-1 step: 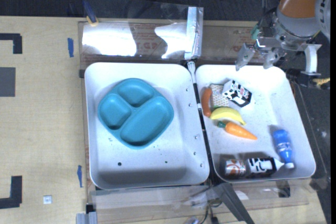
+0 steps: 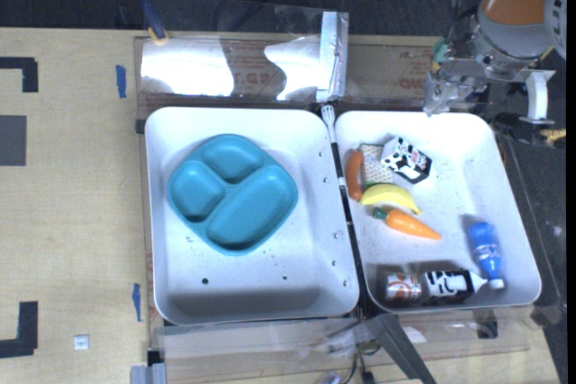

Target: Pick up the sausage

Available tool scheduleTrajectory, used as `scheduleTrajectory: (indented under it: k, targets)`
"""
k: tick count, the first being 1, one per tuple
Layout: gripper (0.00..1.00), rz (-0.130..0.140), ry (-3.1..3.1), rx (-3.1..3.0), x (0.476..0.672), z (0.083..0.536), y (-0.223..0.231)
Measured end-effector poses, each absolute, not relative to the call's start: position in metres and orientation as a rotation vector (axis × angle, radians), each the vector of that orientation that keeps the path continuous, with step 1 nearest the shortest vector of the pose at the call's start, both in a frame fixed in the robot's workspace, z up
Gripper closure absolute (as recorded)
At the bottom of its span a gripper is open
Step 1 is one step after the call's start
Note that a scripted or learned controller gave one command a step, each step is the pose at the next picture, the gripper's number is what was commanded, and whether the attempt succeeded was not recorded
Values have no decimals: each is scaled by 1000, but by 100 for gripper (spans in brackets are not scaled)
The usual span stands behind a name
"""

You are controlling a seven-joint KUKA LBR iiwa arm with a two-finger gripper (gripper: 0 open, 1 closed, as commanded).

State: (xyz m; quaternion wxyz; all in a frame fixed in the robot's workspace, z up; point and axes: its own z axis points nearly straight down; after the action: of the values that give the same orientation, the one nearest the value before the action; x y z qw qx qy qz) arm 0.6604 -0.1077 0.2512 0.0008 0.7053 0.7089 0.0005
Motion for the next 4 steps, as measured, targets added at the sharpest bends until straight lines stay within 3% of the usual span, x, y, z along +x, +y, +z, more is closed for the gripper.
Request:
scheduleTrajectory:
  k: [1,2,3,4]
  targets:
    - [100,2,1896,2501,663,285,-114]
    - [100,0,1869,2523,667,436,-100]
    - [100,0,2027,2398,646,436,-192]
    - [100,-1,2287,2154,621,436,-194]
